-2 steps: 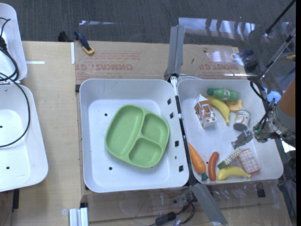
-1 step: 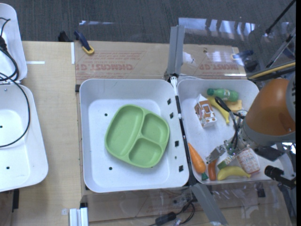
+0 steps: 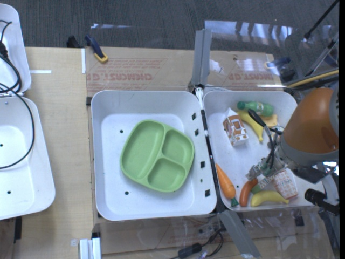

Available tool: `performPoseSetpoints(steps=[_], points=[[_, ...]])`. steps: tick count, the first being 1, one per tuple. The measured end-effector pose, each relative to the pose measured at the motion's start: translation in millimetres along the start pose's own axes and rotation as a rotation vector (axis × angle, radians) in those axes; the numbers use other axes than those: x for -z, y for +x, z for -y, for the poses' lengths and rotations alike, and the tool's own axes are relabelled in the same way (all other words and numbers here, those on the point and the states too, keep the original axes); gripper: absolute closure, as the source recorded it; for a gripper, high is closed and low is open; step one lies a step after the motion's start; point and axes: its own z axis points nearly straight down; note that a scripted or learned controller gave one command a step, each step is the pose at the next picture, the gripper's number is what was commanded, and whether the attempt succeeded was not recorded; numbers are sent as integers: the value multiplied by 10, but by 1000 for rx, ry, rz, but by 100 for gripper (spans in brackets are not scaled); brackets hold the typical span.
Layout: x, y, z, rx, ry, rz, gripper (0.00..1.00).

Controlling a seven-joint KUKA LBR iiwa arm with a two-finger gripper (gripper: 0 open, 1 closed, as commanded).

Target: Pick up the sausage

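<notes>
1. Reddish-orange sausage (image 3: 245, 192) lies at the right bin's (image 3: 215, 144) front edge, between a carrot (image 3: 226, 182) and a banana (image 3: 269, 198).
2. The end effector (image 3: 260, 171) hovers just above it; its grip state cannot be told.

- hand (image 3: 261, 171) fingers: too small and cluttered to tell their stance
- arm (image 3: 312, 127) cut off at right edge
- sausage (image 3: 246, 192) lower end partly hidden behind bin rim
</notes>
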Motion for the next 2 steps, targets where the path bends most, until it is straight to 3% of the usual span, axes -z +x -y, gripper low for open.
performPoseSetpoints(steps=[1,2], points=[[0,0,0,1,0,0,0],[0,0,0,1,0,0,0]])
